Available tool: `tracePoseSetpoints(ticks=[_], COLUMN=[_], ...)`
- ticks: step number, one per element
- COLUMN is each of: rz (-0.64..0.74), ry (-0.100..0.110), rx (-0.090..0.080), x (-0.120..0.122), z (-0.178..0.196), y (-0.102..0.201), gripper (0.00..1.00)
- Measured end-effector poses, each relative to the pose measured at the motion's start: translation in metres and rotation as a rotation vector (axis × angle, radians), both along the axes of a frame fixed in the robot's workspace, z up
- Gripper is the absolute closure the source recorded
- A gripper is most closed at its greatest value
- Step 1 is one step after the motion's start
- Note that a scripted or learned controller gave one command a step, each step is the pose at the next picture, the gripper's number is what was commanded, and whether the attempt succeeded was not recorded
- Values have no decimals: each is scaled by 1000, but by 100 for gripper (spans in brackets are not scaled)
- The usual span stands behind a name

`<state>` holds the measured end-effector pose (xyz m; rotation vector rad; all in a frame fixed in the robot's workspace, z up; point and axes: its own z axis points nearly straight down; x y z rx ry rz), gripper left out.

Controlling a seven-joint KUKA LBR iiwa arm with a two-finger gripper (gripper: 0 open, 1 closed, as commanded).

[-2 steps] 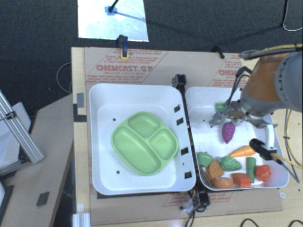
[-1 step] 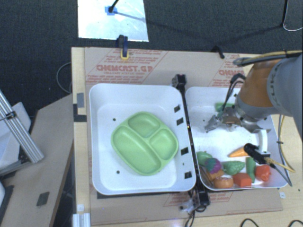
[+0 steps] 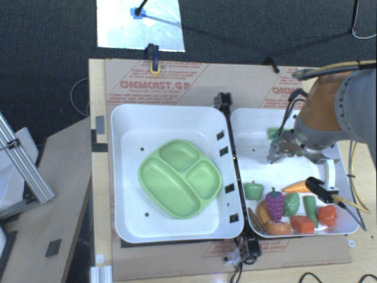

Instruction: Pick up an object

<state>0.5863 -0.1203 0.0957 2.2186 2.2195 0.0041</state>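
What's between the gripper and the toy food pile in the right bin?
Nothing visible. The gripper sits over bare bin floor in the right bin's upper half; the pile, grapes and carrot nearest, lies below it in the view with open floor between.

Lighting even and diffuse, fairly bright overhead. White bins (image 3: pixel 171 114) left of and beneath the gripper (image 3: pixel 281 152) read clean, near overexposed on the floors. Soft shadows only: one under the green plate (image 3: pixel 179 178) well left of the gripper, one along the bin walls. Foil sheet (image 3: pixel 140 16) far above-left glares pale. Overall focus soft; arm (image 3: pixel 344 108) right of the gripper slightly blurred
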Motion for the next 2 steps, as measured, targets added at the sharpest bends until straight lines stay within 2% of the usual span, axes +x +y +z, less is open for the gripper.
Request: tracePoseSetpoints(ticks=[2], rz=[3], ry=[-2], rx=[-1], x=[-2], z=[126], y=[-8], gripper=[100])
